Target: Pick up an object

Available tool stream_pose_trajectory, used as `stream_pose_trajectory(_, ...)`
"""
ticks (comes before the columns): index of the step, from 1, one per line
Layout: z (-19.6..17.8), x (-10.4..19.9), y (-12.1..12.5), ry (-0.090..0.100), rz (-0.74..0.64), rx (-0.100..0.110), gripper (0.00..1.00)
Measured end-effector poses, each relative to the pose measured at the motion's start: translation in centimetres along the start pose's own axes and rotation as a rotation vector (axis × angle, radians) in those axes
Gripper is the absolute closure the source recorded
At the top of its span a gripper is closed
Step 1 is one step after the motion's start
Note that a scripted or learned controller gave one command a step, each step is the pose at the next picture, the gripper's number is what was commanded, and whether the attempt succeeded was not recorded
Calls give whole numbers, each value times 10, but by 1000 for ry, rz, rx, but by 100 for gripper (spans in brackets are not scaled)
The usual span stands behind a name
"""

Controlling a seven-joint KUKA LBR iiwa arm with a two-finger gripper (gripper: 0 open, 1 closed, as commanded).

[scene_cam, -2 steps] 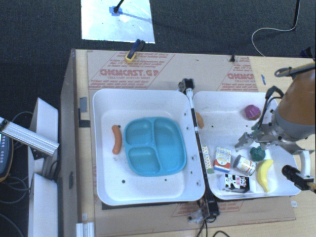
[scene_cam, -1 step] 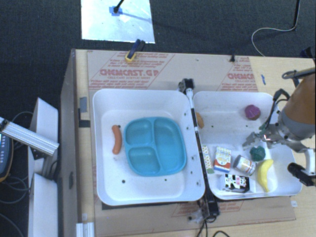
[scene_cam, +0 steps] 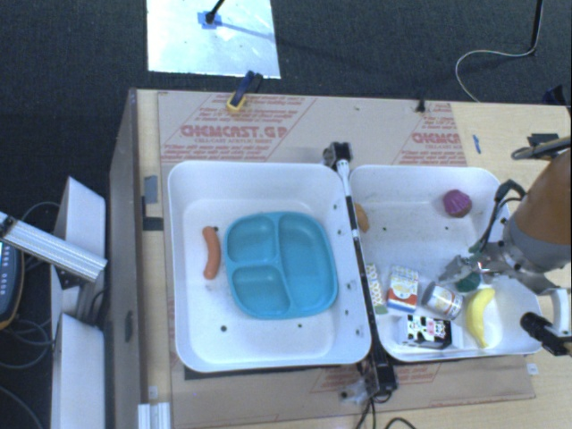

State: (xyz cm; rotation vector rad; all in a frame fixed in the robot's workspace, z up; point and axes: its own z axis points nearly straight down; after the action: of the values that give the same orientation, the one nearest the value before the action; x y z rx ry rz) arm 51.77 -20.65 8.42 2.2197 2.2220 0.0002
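- dark carpet surrounds a bench (scene_cam: 268, 119) topped with printed cardboard, which carries two shallow white bins side by side.
- left bin (scene_cam: 192, 186), well away from the pincer, holds a blue divided plate (scene_cam: 280, 264) with a sausage (scene_cam: 212, 252) just beside the plate's far edge.
- right bin (scene_cam: 402, 190) is where the arm (scene_cam: 547, 213) reaches in, grey with its orange band bulking over the bin's outer edge.
- pincer (scene_cam: 466, 273) sits low in the right bin, above the cluster of small things; how wide it stands, i cannot tell, since the fingers blur into the clutter.
- likeliest thing to pick, by my judgement: a small tin can (scene_cam: 441, 299) lying on its side, just under and beside the pincer.
- banana (scene_cam: 483, 315) lies touching or nearly touching the can, on the arm's side of it.
- small carton (scene_cam: 402, 287) and a black-and-white packet (scene_cam: 426, 330) lie just beyond the can, away from the arm.
- purple ball (scene_cam: 457, 203) rests well apart, toward the bin's far wall.
- risks, as a guess: the round can may roll or squirt out when squeezed; crowded neighbours may block a finger, so it pinches the banana or nothing; a low approach may shove the pile against the bin wall.
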Motion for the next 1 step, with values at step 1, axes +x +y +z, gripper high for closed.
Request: stream_pose_trajectory(1,-11,0,1,0,-1,-3,100)
